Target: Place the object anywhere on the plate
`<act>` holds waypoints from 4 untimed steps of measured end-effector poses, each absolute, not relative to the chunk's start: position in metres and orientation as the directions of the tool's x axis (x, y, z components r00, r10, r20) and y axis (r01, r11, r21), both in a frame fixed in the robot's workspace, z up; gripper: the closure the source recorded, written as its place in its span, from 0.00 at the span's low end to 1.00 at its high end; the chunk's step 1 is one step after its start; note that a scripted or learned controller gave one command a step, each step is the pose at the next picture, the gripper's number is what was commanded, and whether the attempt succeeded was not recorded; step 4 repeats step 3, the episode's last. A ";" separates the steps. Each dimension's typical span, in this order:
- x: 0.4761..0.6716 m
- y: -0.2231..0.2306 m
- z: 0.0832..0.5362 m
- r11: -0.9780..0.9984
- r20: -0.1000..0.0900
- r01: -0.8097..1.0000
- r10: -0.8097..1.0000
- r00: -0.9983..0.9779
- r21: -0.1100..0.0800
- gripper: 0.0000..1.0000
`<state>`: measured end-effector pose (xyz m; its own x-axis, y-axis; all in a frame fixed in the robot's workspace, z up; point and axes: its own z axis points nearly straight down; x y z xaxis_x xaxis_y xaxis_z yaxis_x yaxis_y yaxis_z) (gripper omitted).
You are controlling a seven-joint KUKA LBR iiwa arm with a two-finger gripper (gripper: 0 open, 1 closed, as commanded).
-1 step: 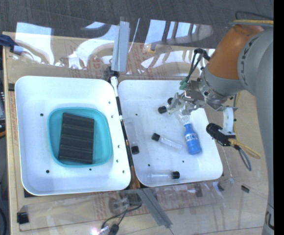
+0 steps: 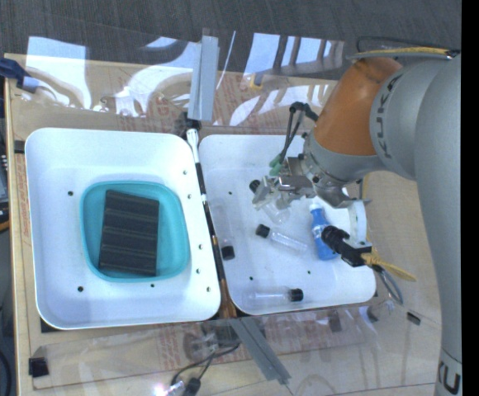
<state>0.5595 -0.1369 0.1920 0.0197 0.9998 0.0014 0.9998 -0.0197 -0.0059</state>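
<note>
— Two white bins. What does each hold?
— Left bin (image 2: 49,221): one teal plate (image 2: 91,200) bearing one dark ribbed block (image 2: 130,232). Right bin (image 2: 239,163): two clear black-capped tubes (image 2: 285,239), one blue piece (image 2: 319,225).
— The gripper (image 2: 277,190)?
— Over the right bin's middle; clenched or released, I cannot tell.
— Underneath?
— A pale wooden bench (image 2: 124,361); dark carpet (image 2: 140,7) beyond.

Dark ribbed block (image 2: 130,232) flat on teal plate (image 2: 174,234)
</note>
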 end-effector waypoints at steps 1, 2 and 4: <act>0.568 -0.061 0.200 0.070 0.001 0.998 0.998 -0.070 -0.004 1.00; 0.568 0.019 0.206 0.144 0.001 0.990 0.990 -0.144 -0.004 1.00; 0.568 0.018 0.206 0.143 0.000 0.990 0.990 -0.143 -0.004 0.00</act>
